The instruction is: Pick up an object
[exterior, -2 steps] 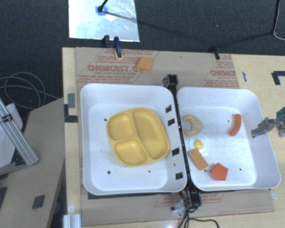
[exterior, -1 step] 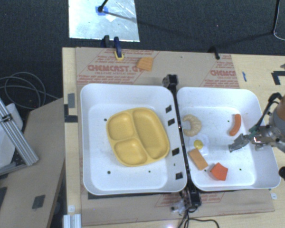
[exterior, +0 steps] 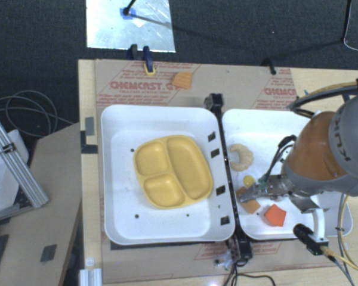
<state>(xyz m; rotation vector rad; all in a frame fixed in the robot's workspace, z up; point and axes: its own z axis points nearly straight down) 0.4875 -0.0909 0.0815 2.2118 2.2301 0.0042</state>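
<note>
1. The arm [exterior: 331, 154] comes in from the right, its grey body and orange band hanging over the right bin, with the wrist bent down and leftward so that the jaws [exterior: 255, 189] sit low near the bin's left wall.
2. Whether the jaws are spread or pressed together cannot be told; the tips are small and dark against the clutter beneath them.
3. Far to the left of the jaws lies the left bin [exterior: 122, 219], and in it a yellow divided plate [exterior: 173, 171] with three compartments, set at a tilt near the middle of the bin floor.
4. The black divider [exterior: 222, 159] between the two bins runs just left of the jaws.
5. The right bin [exterior: 256, 121] holds the small items. A pale ring-shaped piece [exterior: 240, 157] lies above the jaws, near the divider.
6. A small yellow piece [exterior: 249, 180] sits just above the jaws, close to the tips.
7. A brown piece [exterior: 249, 205] lies just below and slightly left of the jaws; it is not clear whether the tips touch it.
8. An orange block [exterior: 275, 215] rests below and to the right of the jaws, apart from them, on the bin floor.
9. Well above the jaws, beyond both bins, a tan flat piece [exterior: 182, 80] lies on the tabletop [exterior: 238, 82].
</note>
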